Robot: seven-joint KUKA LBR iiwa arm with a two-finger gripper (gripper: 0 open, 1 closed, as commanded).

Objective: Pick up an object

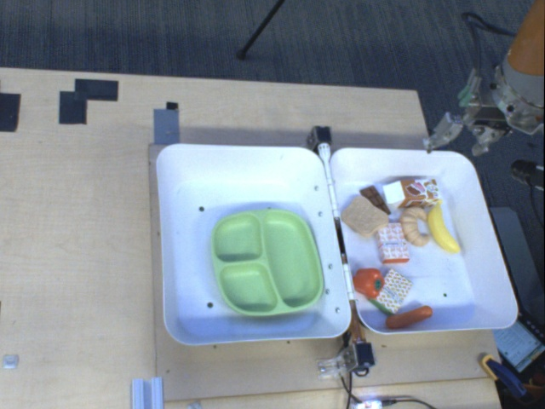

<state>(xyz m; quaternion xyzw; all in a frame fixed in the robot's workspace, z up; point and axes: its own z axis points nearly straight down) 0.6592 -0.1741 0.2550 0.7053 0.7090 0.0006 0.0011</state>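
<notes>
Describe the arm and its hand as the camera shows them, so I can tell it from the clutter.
At the view's upper right edge, the arm shows an orange band above a pale grey wrist. Below it sits the hand, a grey metal block with small greenish marks and two thin, light grey fingers pointing down-left. Dark cables curl behind it on the floor.

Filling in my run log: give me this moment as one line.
gripper: above right bin's far edge, holds nothing | banana, sausage, other toy food: in right bin | green tray: in left bin
</notes>
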